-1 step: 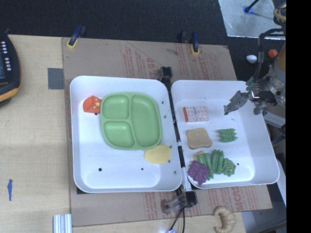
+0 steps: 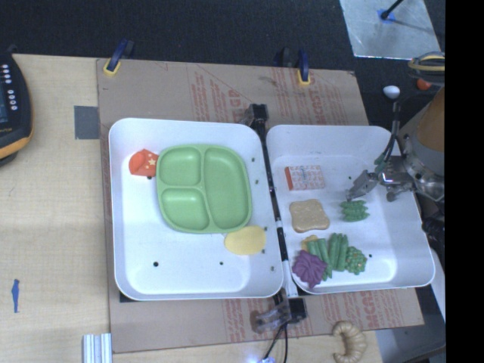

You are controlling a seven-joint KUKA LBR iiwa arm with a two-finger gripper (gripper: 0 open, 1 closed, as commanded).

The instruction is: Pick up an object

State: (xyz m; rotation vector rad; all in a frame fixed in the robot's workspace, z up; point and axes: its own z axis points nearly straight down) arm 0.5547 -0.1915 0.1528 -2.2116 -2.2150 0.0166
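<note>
We see two shallow white bins side by side on the surface [image 2: 53, 248], which is partly covered by a brown cardboard sheet [image 2: 227, 89] held with clamps at its far edge. The left bin [image 2: 128, 271] holds a green divided plate [image 2: 204, 187] near its middle, a small red item [image 2: 143, 162] touching the plate's far left corner, and a pale yellow piece [image 2: 245, 240] just beside the plate's near right corner. The right bin [image 2: 408, 255] carries a small orange-and-white packet [image 2: 304, 177] toward its far side, a slice of toast [image 2: 308, 215] just below the packet, a purple leafy item [image 2: 309, 268] at the near left, and a cluster of green bean pods [image 2: 337, 251] touching the purple item's right side. A separate small green vegetable [image 2: 354, 211] lies apart from that cluster, toward the middle right of this bin. The arm reaches in from the right, and its end effector [image 2: 366, 185] hangs over the right bin, with its fingertips just above and beside the small green vegetable. The two fingers look spread apart, and we see nothing gripped between them. A black and orange device [image 2: 11, 108] sits at the surface's left edge, and a tan curled object [image 2: 350, 342] lies on the cardboard below the right bin.
</note>
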